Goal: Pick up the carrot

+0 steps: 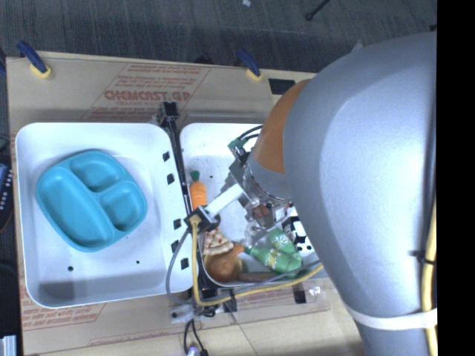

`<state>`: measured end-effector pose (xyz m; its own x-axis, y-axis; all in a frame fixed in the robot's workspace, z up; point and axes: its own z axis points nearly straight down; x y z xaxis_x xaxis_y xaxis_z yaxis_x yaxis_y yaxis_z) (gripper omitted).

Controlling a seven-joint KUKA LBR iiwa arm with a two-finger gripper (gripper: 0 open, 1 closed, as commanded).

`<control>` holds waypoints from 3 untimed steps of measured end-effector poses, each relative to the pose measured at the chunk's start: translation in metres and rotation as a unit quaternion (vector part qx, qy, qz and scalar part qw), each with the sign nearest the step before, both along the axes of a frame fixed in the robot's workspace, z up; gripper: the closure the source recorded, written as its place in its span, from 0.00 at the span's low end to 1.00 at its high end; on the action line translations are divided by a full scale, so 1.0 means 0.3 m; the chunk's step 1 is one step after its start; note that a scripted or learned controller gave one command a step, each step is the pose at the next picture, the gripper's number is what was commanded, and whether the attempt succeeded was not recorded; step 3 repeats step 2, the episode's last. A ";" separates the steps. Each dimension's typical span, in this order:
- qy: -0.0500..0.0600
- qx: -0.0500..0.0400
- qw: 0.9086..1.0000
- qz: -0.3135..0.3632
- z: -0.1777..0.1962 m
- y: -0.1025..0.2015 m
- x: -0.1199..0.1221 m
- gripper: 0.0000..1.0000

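Brown and tan items lie nearest the camera in the right bin (211, 136), at its 6 o'clock end: a rounded brown piece (223, 264) with a patterned tan piece (216, 240) just above it; a green packet (276, 254) lies beside them toward 3 o'clock, under the wrist; yellow and black cables (194, 273) run along the divider between the bins at the near edge. The gripper (260, 212) hangs over the middle of the right bin, above the green packet; whether its jaws are wide or narrow cannot be told, since the arm (371, 176) covers them. The carrot (198, 193) lies at 9 o'clock of the gripper, against the bin's left wall, green top pointing to 12 o'clock, apart from the gripper. The left bin (44, 273) holds a blue divided plate (90, 199). Farthest off, the cardboard-covered surface (141, 87) carries blue clamps (33, 58) at its 12 o'clock edge.
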<state>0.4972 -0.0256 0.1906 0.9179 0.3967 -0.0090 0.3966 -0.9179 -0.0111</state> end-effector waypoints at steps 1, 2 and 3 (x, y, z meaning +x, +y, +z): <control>0.001 0.001 1.000 0.002 -0.001 0.008 0.000 0.00; 0.001 0.001 1.000 0.002 -0.001 0.008 0.000 0.00; 0.001 0.001 1.000 0.002 -0.001 0.008 0.000 0.00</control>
